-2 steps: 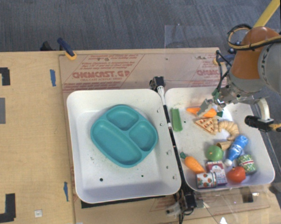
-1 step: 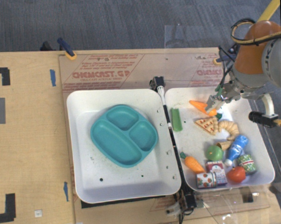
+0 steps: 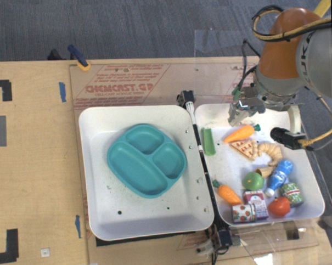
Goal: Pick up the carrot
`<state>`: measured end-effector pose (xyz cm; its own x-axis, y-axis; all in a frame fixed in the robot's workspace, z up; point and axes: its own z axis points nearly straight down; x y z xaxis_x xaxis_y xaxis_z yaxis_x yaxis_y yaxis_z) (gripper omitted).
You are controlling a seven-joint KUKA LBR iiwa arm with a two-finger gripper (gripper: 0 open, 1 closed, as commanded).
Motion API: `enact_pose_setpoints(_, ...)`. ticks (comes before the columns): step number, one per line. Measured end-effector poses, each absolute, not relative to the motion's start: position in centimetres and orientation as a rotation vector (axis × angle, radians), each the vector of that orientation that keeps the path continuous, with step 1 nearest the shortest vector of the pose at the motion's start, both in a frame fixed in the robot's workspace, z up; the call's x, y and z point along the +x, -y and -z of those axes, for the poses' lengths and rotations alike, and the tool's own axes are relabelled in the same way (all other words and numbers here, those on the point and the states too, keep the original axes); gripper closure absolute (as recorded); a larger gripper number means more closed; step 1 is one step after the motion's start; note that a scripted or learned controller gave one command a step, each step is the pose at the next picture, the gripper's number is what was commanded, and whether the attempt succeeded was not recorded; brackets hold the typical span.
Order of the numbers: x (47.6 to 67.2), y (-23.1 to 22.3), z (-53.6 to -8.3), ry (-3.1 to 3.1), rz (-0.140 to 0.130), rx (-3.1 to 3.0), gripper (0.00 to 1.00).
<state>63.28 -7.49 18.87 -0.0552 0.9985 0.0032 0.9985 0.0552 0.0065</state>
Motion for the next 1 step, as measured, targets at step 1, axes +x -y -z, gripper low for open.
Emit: enact_pose_setpoints(1,63.08,7.88,-18.52,-2.278,0.0,2.165,0.0)
